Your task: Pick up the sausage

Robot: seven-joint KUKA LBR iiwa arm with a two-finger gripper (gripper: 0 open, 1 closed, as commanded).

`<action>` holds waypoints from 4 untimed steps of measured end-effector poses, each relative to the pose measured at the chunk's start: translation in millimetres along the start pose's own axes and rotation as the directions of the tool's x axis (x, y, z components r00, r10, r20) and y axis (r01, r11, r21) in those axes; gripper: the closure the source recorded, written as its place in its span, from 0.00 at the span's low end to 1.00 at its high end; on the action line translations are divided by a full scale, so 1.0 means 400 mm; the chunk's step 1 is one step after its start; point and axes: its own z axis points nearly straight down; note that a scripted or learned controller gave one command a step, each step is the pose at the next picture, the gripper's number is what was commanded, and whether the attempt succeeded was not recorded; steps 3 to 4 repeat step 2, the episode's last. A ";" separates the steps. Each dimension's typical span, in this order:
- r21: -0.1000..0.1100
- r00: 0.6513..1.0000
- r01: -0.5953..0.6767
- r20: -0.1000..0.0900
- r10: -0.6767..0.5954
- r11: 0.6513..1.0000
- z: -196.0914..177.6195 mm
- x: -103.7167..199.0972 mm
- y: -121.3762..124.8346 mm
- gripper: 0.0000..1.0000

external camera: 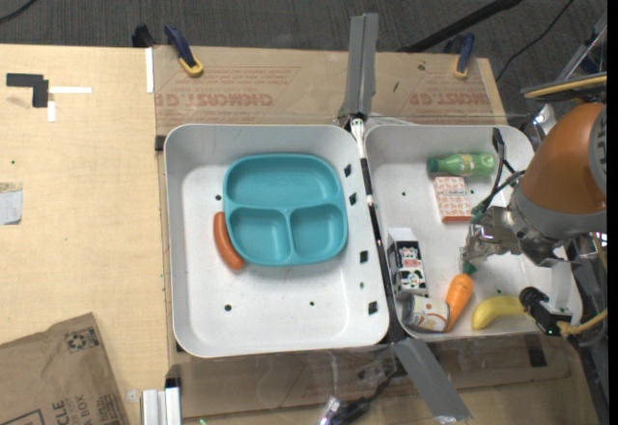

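Two white bins side by side on bench. Nearest in right bin (386,157): can (425,317) by front wall, banana (497,310), carrot (459,294); small carton (408,266) by divider; gripper (474,249) just above carrot's green end, finger state cannot be told; farther back, pink box (452,198), then green bottle (462,163). Left bin (193,317): sausage (228,241) lying against left edge of teal tray (286,209), well apart from gripper; arm (565,182) over right bin's right side.
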 end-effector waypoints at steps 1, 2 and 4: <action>-0.001 1.000 0.000 0.000 0.000 1.000 0.000 0.000 0.000 0.00; -0.001 0.887 -0.461 0.002 0.461 0.887 0.000 0.108 0.154 0.00; -0.001 0.887 -0.461 0.002 0.461 0.887 0.000 0.108 0.154 0.00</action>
